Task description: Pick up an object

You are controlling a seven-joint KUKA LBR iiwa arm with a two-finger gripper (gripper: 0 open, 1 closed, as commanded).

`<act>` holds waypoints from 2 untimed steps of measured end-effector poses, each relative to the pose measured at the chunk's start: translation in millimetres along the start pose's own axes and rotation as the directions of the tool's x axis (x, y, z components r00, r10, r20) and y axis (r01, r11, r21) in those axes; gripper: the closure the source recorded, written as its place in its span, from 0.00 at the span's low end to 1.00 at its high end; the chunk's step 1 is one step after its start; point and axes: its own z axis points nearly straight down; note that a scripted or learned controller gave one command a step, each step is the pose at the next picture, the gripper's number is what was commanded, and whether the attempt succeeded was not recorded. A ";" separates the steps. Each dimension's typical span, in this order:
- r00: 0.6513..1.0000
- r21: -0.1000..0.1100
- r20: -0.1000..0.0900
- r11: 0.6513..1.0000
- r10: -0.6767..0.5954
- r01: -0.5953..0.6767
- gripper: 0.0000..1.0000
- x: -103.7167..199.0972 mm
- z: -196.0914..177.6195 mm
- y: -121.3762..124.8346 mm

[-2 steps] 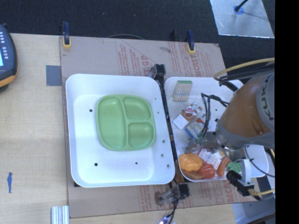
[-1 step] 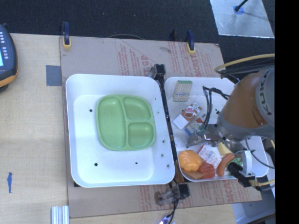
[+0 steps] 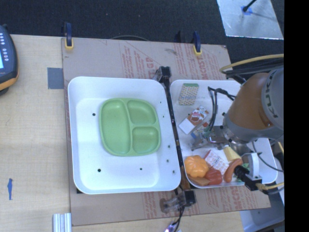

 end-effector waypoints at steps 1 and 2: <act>1.000 -0.006 0.000 1.000 -0.001 0.001 0.00 6.5 -1.0 75.2; 1.000 0.002 -0.001 1.000 -0.002 0.002 1.00 5.0 -10.7 71.6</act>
